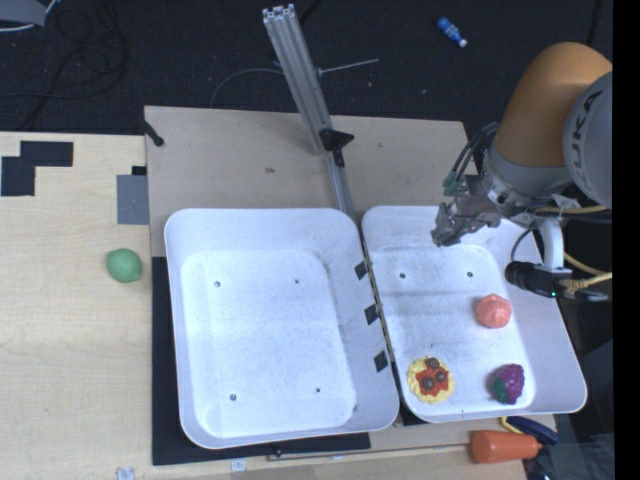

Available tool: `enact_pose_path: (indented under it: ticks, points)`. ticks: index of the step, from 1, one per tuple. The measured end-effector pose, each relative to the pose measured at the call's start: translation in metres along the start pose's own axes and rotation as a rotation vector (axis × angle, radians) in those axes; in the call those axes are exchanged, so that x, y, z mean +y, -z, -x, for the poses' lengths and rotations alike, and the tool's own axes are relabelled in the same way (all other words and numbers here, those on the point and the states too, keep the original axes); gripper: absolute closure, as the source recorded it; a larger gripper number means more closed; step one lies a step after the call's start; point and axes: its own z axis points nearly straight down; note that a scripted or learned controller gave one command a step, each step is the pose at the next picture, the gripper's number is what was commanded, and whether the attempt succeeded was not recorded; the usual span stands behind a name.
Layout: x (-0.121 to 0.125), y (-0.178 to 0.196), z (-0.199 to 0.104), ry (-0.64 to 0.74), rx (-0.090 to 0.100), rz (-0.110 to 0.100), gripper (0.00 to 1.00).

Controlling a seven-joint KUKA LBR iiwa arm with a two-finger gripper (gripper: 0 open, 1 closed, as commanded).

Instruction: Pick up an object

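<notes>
The right bin (420,268) holds three things near its front right: a pink-orange round fruit (493,311), a purple grape bunch (508,382), and a yellow disc with red berries (430,379). My gripper (447,230) hangs over the back of this bin, left of and behind the pink fruit. Its dark fingers point down and left, and nothing shows between them. The fruit lies apart from the gripper by about a hand's width.
The left bin (190,233) sits beside the right one, with black clips (368,313) along the shared rim. A green ball (125,265) rests on the bench at far left. An orange carrot-like piece (503,446) lies in front of the right bin. A metal rail (305,78) slants behind.
</notes>
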Motion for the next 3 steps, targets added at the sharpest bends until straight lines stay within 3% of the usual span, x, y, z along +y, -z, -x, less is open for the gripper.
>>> enact_pose_path:
  ticks: [1,3]
  points:
    - [-0.008,0.002,-0.055,0.0,0.0,0.001,1.0]
    - [-0.048,-0.003,-0.14,-0.001,0.0,0.0,1.0]
